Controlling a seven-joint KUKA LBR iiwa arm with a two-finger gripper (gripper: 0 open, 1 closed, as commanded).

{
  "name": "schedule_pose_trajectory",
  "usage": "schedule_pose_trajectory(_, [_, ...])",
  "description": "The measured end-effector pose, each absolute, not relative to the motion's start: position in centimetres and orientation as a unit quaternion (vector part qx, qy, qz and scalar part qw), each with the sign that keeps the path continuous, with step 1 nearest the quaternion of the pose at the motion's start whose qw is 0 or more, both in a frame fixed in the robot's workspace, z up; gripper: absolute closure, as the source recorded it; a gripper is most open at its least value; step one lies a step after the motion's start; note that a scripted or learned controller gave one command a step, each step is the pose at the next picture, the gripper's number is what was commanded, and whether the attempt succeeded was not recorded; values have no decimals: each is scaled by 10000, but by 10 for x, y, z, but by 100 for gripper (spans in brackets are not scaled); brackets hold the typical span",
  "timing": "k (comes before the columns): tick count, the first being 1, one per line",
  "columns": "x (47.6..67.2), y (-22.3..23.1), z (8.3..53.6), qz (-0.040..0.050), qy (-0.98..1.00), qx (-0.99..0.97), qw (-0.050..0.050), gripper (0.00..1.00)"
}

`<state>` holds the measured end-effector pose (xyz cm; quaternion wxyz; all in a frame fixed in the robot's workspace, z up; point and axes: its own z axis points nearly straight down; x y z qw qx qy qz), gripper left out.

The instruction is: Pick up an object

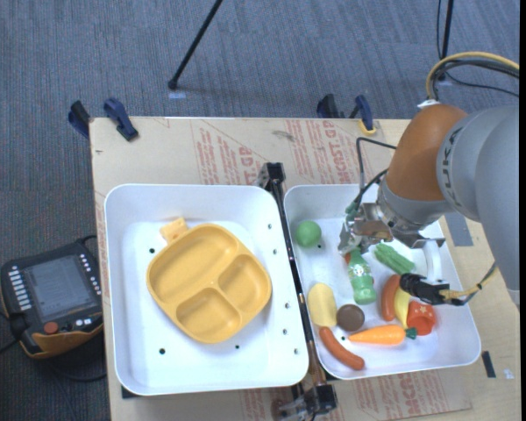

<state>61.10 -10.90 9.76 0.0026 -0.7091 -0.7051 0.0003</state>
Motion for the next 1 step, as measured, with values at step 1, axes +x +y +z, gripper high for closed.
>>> schedule_pose_trajectory(1, [575,-57,198,-12,-7079,-7063,-2,100])
